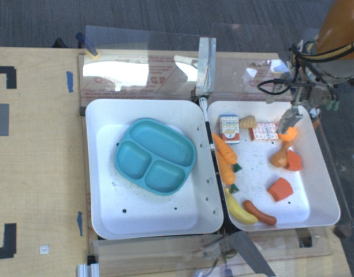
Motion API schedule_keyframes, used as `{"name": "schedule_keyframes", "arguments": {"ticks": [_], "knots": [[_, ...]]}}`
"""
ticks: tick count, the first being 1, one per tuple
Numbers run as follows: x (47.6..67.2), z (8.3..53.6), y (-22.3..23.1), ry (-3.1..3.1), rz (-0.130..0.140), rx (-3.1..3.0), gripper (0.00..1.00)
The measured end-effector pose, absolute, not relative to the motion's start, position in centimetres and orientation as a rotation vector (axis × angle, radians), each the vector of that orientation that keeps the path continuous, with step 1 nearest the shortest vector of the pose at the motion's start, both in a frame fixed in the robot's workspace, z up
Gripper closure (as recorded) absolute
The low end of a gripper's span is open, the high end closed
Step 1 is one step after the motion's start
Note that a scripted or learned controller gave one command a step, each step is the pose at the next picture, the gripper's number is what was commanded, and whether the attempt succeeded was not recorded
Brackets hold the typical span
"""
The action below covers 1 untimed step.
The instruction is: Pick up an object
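The end effector (pixel 290 120) hangs over the far right part of the right bin (pixel 327 212). It is just above a small orange ball (pixel 289 134) and looks close to touching it. I cannot tell how far open it is, and nothing can be seen held in it.

This looks like the reaching step, with the pick not yet done. The next move calls for going straight down on the ball and closing around it. It is round, so it has no long side and points no way. It could roll off.

Just near of the ball sit a brown pear shape (pixel 279 157) and a red-orange piece (pixel 294 161). A little box (pixel 264 131) lies just left. Two carrots (pixel 224 153) lie along the left wall, long axis running far to near. The left bin (pixel 101 212) holds a blue tray (pixel 155 155).
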<state>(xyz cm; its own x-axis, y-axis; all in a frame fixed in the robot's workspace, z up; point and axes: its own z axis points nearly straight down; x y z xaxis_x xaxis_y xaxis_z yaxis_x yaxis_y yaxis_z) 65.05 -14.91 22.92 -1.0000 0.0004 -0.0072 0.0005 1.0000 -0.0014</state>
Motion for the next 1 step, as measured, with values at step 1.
{"name": "schedule_keyframes", "arguments": {"ticks": [1], "knots": [[63.94,10.52,-16.77,3.122,-0.005,0.097,0.00]]}}
